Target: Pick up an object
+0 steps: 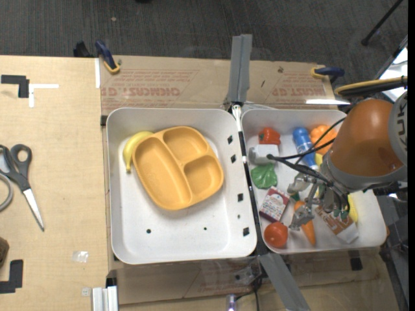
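The right bin [369, 241] holds several small items. Among them are a red tomato [275, 234], an orange carrot [309, 230], a red and white packet [273, 204], a green piece [264, 175], a blue bottle [301, 140] and a red pepper [268, 136]. My gripper [313, 210] hangs low over the middle of this bin, just above the carrot and right of the packet. Its fingers stand apart with nothing gripped between them. The arm's orange band [366, 141] hides the bin's right part.
The left bin [168, 238] holds a yellow divided plate [178, 167] with a banana [133, 149] tucked at its left. A carton [342, 225] and a yellow item [352, 207] lie under the wrist. Scissors [24, 183] lie on the bench at far left.
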`<state>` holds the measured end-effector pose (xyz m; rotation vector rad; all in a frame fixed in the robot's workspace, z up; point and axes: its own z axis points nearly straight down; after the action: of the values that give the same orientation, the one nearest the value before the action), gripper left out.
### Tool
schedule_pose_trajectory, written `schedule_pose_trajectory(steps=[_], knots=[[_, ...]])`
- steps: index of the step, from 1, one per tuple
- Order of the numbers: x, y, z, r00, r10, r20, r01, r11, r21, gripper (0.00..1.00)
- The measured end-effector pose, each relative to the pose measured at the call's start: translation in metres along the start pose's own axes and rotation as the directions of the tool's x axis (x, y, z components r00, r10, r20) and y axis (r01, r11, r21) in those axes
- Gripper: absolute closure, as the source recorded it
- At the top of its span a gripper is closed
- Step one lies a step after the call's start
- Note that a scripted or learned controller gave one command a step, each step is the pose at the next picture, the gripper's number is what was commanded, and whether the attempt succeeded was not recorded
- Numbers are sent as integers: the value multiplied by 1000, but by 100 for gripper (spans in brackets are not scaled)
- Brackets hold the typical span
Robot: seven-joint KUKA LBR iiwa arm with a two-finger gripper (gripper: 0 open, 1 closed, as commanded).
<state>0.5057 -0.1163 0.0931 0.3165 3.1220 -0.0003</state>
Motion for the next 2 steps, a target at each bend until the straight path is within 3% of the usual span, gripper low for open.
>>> schedule_pose_trajectory(steps=[1, 2], knots=[[-1, 1, -9, 1000, -3, 2, 3, 1000, 1, 100], [-1, 1, -9, 1000, -3, 2, 3, 1000, 0, 0]])
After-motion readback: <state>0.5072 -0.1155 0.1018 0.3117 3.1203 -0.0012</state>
